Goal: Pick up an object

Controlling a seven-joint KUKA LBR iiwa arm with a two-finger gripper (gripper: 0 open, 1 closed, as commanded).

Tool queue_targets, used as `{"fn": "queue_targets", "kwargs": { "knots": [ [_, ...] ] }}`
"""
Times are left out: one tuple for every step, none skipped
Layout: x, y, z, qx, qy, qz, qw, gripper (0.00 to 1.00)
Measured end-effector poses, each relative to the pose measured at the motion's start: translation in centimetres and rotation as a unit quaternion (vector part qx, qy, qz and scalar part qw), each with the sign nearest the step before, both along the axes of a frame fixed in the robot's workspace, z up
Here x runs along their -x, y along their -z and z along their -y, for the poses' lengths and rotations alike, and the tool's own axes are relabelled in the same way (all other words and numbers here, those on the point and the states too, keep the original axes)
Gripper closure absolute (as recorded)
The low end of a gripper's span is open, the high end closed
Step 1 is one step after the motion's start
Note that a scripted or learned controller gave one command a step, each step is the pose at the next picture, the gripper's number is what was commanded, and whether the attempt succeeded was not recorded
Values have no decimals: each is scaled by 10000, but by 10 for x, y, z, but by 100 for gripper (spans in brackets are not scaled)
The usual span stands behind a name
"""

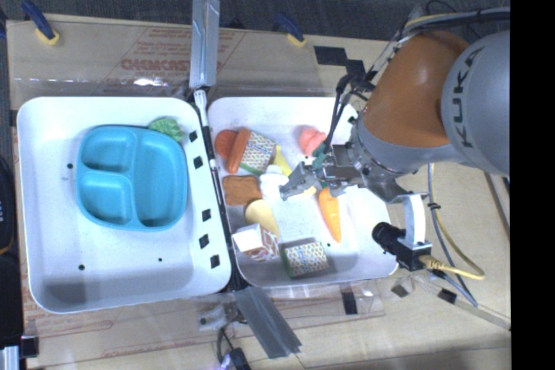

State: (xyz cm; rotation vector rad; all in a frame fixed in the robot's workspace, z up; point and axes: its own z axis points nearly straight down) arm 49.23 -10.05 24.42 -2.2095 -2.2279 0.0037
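Two shallow white bins sit side by side on the bench. The left white bin (43,273) carries a sky-blue plastic divided tray (133,177) with three compartments; a small green leafy toy piece (171,128) lies just beside the tray's upper right corner, against the bin's wall.

The right white bin (364,269) holds the clutter. Near its upper left: an orange-red rounded toy (231,149) touching a cone-shaped piece with a patterned green-and-white wrap (257,153). Below them a brown slab like a slice of toast (240,188), then a pale yellow pear-shaped piece (261,215), then a small white-and-red boxy item (256,243) at the lower left. A short cylinder with a speckled green-and-white wrap (305,257) lies near the bin's front wall. A pink rounded toy (310,137) sits near the upper middle. A small yellow piece (282,159) and a white one (271,184) lie between the cone and the gripper.

The grey arm with its orange band (414,100) reaches in from the right. The two-finger metal gripper (303,179) hangs low over the bin's middle, just beside an orange plastic carrot (329,214) that lies lengthwise, tip toward the front wall. How far the gripper is open cannot be told from this angle, and nothing can be made out in its grasp
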Motion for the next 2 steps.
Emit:
{"fn": "queue_targets", "kwargs": {
  "knots": [
    [-21,36,60,1,-527,1,9986,0],
    [-39,152,95,8,-319,22,9995,0]
  ]
}}
